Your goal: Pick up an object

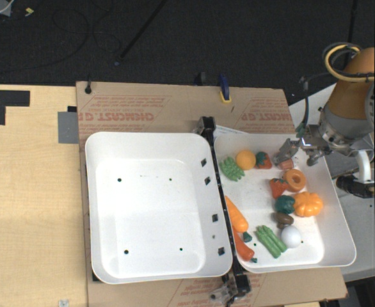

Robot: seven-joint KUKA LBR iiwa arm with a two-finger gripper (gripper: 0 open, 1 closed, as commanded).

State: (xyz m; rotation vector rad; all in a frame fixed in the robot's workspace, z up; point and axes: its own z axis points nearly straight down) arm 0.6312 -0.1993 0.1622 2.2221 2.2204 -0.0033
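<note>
White egg (291, 236) in right bin (341, 251); claw (301, 151) spread above orange half (295, 179).

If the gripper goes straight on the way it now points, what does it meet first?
Probably the halved orange fruit just below the gripper in the right bin; depth is hard to judge from above.

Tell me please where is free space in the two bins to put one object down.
The left bin has bare floor from wall to wall. In the right bin, the strip between the carrot and the orange pumpkin is partly free. Around the gripper it is crowded.
</note>
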